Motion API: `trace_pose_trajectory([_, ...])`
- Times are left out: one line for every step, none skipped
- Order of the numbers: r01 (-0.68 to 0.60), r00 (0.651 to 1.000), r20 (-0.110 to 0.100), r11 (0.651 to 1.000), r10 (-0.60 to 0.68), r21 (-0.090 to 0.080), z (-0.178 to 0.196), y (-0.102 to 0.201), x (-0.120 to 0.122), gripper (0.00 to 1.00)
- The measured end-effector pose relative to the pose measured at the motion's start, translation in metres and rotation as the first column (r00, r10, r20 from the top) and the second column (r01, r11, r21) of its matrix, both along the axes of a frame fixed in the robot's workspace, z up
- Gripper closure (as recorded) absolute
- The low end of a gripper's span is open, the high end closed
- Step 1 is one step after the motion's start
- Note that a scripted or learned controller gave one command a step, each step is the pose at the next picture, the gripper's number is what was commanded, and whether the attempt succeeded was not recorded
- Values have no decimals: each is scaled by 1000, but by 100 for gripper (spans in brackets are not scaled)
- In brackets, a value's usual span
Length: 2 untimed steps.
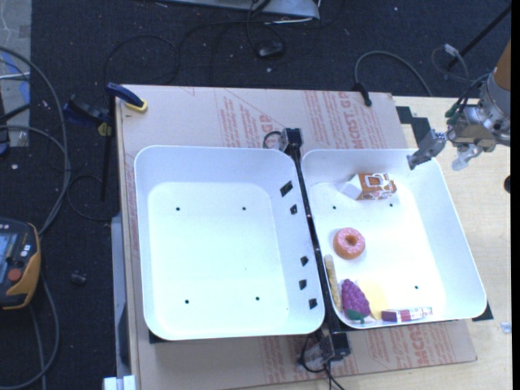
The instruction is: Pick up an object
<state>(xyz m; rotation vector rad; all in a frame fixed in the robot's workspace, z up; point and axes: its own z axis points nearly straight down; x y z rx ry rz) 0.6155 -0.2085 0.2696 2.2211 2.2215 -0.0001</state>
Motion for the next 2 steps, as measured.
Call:
trace_pose_trajectory([0, 1000, 0, 1000, 0, 0, 0, 0, 0, 0])
trace_pose_trajectory([0, 1000, 0, 1000, 0, 0, 0, 0, 0, 0])
